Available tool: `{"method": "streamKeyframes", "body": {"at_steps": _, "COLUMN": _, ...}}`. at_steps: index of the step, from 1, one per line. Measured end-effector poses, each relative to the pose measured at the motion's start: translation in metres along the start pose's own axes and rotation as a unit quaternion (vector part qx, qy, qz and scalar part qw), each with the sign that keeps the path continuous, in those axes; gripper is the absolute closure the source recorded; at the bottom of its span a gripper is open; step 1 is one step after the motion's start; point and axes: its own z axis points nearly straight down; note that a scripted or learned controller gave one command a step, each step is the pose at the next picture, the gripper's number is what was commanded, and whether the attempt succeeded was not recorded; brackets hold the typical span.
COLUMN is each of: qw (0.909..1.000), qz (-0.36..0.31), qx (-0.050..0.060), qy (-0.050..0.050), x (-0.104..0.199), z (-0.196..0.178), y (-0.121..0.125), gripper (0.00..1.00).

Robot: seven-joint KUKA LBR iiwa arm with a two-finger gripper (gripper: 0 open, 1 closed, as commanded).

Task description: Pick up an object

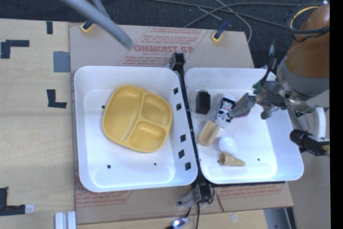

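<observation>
A yellow plastic compartment tray point(138, 118) is lying in my left white bin point(86, 131). In the right white bin point(278, 163) are sitting a small black block point(203, 102), a tan cylinder point(208, 132), a white ball point(226, 143), a tan cone point(231, 159) and a black-and-white packet point(225, 109). My gripper point(244, 106) is hovering just right of that packet; whether it is spread, I cannot tell.

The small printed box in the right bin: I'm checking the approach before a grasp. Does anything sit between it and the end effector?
Nothing visible does. The end effector hangs just right of the small printed box, with bare right bin floor around. The black block lies on the box's far side.
</observation>
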Motion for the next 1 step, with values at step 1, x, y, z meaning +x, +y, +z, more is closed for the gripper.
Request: {"method": "streamKeyframes", "body": {"at_steps": 1, "qw": 1.0000, "qz": -0.002, "qx": -0.005, "qy": -0.001, "x": 0.0002, "z": -0.0052, "y": 0.0018, "gripper": 0.00}}
